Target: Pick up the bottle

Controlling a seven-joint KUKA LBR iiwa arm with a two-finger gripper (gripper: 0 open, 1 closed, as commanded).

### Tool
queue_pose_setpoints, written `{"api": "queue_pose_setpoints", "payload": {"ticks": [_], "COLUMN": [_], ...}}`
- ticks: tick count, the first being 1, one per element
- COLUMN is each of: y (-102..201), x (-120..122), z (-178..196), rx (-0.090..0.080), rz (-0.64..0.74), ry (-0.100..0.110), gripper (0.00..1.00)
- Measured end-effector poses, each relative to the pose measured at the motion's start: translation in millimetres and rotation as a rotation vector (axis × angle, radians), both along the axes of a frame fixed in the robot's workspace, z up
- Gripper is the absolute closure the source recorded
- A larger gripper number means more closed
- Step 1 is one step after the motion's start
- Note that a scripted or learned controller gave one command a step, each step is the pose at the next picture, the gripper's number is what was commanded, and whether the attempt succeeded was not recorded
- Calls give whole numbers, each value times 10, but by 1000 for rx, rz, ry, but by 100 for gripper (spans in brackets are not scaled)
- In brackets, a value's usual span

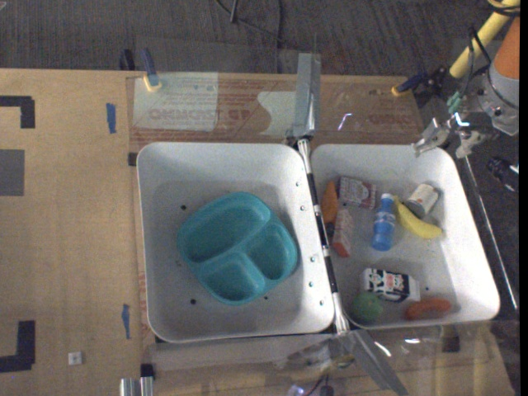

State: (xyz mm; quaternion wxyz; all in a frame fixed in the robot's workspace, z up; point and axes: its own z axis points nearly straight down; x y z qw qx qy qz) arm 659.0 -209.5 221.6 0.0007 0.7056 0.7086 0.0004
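- White right bin (474, 258): gripper (445, 134) sits over its far right corner; finger spread not readable, nothing seen held.
- Blue bottle (383, 222): mid-bin, down-left of gripper, between cartons and banana (418, 223); long axis runs roughly near-to-far.

We see a tan tabletop (66, 221) carrying two white bins side by side, the left bin (157, 172) touching the right bin (470, 246). Blue tape strips (110, 115) and black marks (18, 110) lie on its surface.
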Motion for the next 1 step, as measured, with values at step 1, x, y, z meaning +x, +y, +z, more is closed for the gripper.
{"api": "queue_pose_setpoints", "payload": {"ticks": [1], "y": [194], "x": [-186], "z": [-940], "rx": [-8], "rz": [-75], "ry": [-28], "gripper": [0]}}
